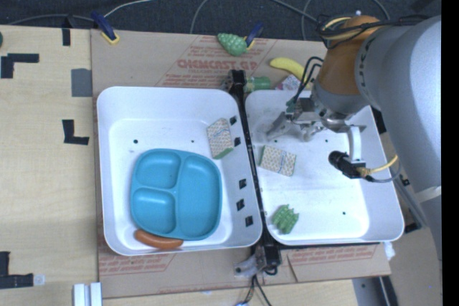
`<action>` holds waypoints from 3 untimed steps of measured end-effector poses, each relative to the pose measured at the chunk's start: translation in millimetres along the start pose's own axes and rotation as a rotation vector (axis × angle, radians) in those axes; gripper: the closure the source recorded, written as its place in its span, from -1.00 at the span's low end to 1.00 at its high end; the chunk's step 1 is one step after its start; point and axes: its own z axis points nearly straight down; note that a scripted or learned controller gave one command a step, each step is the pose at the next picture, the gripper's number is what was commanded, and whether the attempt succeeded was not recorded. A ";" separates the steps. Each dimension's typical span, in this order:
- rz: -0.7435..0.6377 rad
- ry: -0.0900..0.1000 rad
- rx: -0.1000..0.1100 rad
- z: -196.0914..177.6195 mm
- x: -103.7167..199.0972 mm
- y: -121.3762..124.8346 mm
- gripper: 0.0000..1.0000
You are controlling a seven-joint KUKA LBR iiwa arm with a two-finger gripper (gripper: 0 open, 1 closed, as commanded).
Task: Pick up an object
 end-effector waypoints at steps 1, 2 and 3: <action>0.002 0.001 0.000 9.8 -23.4 -49.8 -1.00; 0.000 0.002 0.000 10.8 7.9 16.9 -1.00; -0.001 0.002 0.001 11.3 0.9 39.5 -1.00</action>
